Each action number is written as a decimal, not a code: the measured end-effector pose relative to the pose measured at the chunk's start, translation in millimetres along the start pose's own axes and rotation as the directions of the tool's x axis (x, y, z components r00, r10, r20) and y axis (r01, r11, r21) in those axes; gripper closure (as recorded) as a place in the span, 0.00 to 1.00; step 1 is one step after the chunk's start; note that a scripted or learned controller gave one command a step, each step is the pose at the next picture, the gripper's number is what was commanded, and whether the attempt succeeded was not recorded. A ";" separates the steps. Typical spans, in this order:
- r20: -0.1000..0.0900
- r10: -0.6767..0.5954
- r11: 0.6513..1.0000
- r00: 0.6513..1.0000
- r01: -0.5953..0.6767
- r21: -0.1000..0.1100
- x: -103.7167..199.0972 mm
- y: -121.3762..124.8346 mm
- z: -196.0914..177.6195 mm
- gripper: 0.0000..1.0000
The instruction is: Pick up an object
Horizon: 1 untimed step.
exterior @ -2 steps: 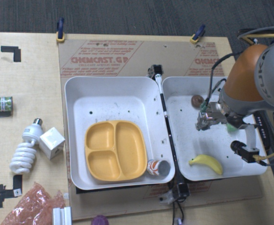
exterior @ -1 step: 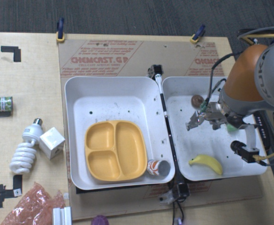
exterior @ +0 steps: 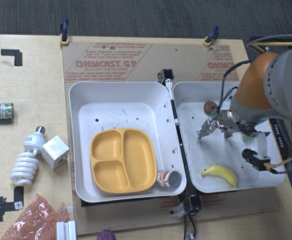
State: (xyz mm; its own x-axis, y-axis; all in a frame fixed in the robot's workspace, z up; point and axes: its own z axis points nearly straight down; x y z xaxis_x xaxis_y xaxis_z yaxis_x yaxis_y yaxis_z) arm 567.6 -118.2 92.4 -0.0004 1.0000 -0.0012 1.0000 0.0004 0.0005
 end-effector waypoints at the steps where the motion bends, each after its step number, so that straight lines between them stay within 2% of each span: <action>1: 0.001 -0.002 1.000 1.000 0.002 -0.001 -0.2 0.6 -10.0 1.00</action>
State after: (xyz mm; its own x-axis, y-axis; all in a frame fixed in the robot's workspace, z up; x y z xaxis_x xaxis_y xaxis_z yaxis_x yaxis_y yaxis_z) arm 568.2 -118.4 102.4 -0.0025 1.0000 -0.0022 1.0000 0.0025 0.0015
